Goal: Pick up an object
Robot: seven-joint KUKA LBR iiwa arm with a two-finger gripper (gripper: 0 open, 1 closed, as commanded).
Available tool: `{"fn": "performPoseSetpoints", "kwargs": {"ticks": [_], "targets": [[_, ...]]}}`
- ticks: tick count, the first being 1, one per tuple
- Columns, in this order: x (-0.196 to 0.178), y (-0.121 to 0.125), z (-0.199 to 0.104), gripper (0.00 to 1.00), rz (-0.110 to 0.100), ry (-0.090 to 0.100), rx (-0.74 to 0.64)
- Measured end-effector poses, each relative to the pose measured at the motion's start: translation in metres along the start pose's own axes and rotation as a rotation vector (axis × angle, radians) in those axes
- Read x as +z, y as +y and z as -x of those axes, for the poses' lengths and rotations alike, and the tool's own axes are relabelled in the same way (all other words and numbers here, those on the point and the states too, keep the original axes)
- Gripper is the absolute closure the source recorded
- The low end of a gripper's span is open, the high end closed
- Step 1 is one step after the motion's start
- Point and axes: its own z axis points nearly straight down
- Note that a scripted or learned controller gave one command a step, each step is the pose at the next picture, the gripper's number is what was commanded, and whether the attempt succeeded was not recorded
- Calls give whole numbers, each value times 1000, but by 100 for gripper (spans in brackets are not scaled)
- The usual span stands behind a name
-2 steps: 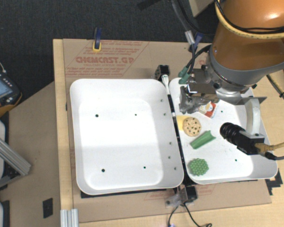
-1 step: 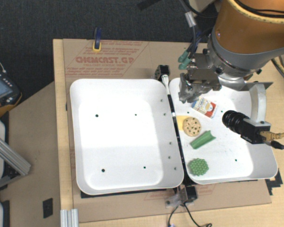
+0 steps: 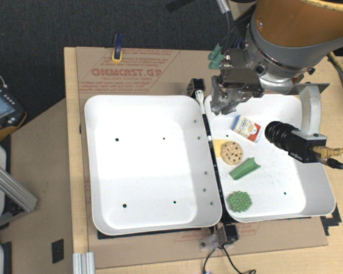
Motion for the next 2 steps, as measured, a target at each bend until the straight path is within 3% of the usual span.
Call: {"fn": "performPoseSetpoints", "kwargs": {"ticks": [1, 2], "targets": [[-27, 0, -25, 100, 0, 0, -1], [-36, 1, -24, 100, 1, 0, 1]]}}
